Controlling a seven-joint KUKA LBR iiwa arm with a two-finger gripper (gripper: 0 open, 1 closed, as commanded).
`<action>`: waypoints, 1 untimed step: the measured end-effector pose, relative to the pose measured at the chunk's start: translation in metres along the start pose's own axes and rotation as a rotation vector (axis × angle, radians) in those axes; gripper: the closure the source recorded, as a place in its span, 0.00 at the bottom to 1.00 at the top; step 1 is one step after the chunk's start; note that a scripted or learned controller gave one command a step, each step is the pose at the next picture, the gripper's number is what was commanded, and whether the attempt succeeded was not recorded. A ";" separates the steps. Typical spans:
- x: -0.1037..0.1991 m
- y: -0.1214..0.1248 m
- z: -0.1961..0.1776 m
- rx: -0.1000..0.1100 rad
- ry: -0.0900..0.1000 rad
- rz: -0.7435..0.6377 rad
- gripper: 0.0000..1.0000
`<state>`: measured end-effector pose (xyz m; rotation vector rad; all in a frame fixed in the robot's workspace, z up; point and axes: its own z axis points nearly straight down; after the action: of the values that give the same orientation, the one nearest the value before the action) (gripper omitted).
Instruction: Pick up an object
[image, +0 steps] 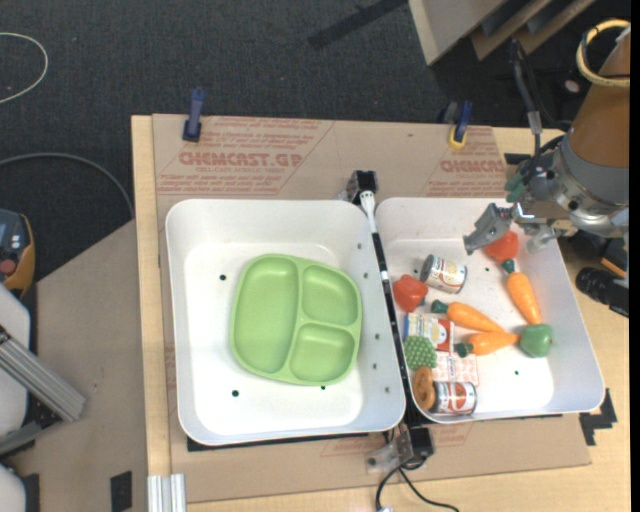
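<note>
My gripper (508, 232) hangs over the far part of the right bin (575, 385), reaching in from the right. Its grey fingers (484, 230) stand apart, open. A small red object (504, 247) lies just under and between them; I see no grip on it. An orange carrot (522, 295) with a green top lies just in front of it. A small can (443, 272) lies to the gripper's left.
The right bin also holds a red pepper (408, 292), two more carrots (475, 318), a green ball (536, 341), a bumpy green fruit (420, 352), a printed carton (432, 327) and a tin (455, 392). A green divided plate (296, 320) lies in the left bin (190, 300).
</note>
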<state>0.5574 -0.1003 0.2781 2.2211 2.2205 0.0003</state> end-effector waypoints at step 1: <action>0.048 -0.055 -0.135 -0.013 0.002 -0.007 0.00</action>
<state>0.5025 -0.0519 0.4132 2.2074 2.2225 0.0166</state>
